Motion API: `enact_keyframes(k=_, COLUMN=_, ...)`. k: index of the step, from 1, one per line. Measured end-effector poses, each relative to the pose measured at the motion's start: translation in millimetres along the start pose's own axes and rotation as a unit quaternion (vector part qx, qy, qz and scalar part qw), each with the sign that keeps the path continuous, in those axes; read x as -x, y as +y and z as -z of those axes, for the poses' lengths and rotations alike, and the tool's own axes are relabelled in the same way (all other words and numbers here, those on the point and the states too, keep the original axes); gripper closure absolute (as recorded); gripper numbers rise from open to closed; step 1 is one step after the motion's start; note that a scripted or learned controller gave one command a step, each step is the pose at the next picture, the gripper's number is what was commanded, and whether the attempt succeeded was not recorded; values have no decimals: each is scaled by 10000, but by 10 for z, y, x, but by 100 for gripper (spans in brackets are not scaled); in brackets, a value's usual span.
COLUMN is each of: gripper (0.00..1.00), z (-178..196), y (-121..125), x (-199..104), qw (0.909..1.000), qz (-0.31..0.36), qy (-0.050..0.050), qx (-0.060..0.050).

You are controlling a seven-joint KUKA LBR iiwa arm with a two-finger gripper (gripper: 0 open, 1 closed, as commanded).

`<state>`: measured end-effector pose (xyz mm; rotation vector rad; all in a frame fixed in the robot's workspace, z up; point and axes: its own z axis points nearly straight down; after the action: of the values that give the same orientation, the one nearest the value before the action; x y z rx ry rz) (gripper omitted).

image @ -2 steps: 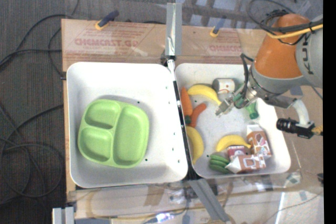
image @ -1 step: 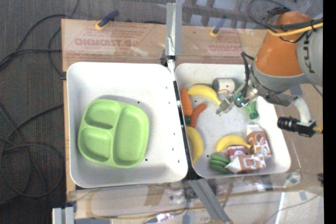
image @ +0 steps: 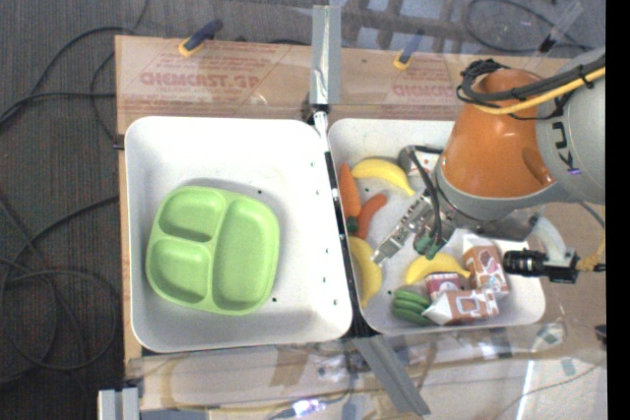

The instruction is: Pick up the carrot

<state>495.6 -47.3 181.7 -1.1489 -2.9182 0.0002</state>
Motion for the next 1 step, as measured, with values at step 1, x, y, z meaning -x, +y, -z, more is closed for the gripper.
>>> enact_keyframes(k=1, gripper=100, z=1376, y=-475, x=290, qw=9989, qz=479, qy=-24, qx=3)
